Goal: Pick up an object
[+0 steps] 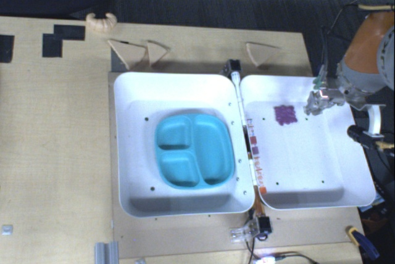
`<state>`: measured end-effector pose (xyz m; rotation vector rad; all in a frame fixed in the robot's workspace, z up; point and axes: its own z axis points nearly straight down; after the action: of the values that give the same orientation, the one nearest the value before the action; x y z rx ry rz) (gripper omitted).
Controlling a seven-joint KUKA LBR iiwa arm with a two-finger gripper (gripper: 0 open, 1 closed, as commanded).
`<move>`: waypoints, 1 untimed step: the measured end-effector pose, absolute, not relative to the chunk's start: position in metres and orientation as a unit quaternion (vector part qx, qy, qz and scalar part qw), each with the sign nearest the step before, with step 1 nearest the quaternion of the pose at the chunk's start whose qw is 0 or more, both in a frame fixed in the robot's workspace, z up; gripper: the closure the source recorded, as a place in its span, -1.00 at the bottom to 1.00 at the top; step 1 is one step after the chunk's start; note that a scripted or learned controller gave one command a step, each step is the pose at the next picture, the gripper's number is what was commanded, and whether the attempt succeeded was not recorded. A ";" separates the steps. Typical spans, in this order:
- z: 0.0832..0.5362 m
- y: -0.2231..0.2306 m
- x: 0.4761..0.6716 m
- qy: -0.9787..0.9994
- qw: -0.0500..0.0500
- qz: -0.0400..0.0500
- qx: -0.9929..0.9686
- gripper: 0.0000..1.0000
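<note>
So starting from the left of the frame, there's the pale wooden bench (55,152) with a couple of black rectangular cutouts (62,39) up in the upper left corner. Moving in, the left shallow white plastic bin (133,152) sits left of centre, and inside it lies a light blue plastic divided tray (194,148) with three compartments, flat on the bin floor, pretty much centred.

Right next to it, touching along the shared edge, is the right shallow white plastic bin (308,182). In its upper left part there's a small purple, roughly square object (285,114) lying flat on the floor, apart from the walls.

Just to the right of that purple thing, near it but not touching, hangs the metallic two-finger gripper (313,105), sitting over the upper right part of the right bin. Honestly can't tell if it's spread or pressed together, it's too small and blurry. Nothing visible in its grasp. Behind it, at the right edge, is the grey arm with the orange band (370,41).
</note>
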<state>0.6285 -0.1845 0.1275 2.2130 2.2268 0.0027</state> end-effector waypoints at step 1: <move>0.105 -0.140 0.670 0.710 0.001 0.002 0.705 1.00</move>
<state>0.6700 -0.1404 0.1055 2.2113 2.2275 0.0058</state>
